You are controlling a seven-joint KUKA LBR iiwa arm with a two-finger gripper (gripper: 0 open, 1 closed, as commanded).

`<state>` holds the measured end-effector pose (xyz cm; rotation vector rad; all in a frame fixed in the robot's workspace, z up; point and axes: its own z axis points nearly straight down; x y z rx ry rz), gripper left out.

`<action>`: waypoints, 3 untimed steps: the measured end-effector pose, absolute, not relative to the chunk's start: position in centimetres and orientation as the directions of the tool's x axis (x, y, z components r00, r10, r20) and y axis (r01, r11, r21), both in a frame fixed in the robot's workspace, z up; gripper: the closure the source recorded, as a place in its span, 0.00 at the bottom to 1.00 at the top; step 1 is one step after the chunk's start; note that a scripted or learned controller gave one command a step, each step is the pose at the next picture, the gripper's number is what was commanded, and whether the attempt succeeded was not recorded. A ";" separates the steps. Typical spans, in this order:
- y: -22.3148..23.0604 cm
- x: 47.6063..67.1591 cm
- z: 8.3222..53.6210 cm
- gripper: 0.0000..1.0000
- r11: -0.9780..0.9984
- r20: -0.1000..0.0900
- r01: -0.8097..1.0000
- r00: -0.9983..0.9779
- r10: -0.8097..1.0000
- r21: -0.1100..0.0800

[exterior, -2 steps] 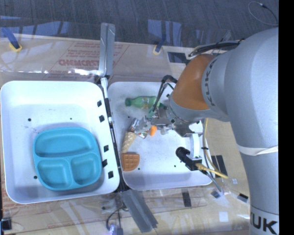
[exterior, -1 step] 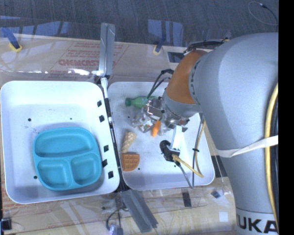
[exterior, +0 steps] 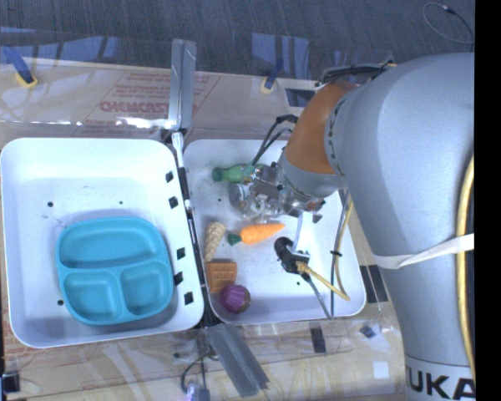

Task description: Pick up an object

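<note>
So, starting at the left, the left bin (exterior: 33,224) carries a turquoise divided tray (exterior: 113,270) lying flat, well away from any action. Cross the divider and the right bin (exterior: 202,159) has the pickings: a pale ridged cone-like piece (exterior: 215,239) near its left wall, a tan waffle (exterior: 221,272) just below that, and a purple onion (exterior: 235,298) touching the waffle's lower corner by the front rim. A green toy (exterior: 232,173) lies toward the back, and an orange carrot (exterior: 261,234) sits mid-bin. The gripper (exterior: 257,195) hangs low between the green toy and the carrot, just above the carrot. From where I stand the metal parts blur together, and I can't tell how wide it is set or whether it has hold of anything. A black cable end (exterior: 289,255) dangles just right of the carrot.

The carrot looks the likeliest target. I'd guess it is a light, hard plastic toy, smooth and tapered, so it may squirt out if pinched near the tip. Across the thick middle seems the safest hold.
</note>
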<state>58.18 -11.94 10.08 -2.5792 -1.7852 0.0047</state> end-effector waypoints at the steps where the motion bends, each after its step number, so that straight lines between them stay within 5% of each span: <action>1: -11.9 58.2 10.1 0.00 -0.352 0.000 0.936 0.352 0.936 -0.006; 2: -11.9 63.8 9.2 0.00 -0.480 0.000 0.877 0.480 0.877 -0.003; 3: -10.7 56.2 9.1 0.00 -0.469 -0.001 0.883 0.469 0.883 -0.006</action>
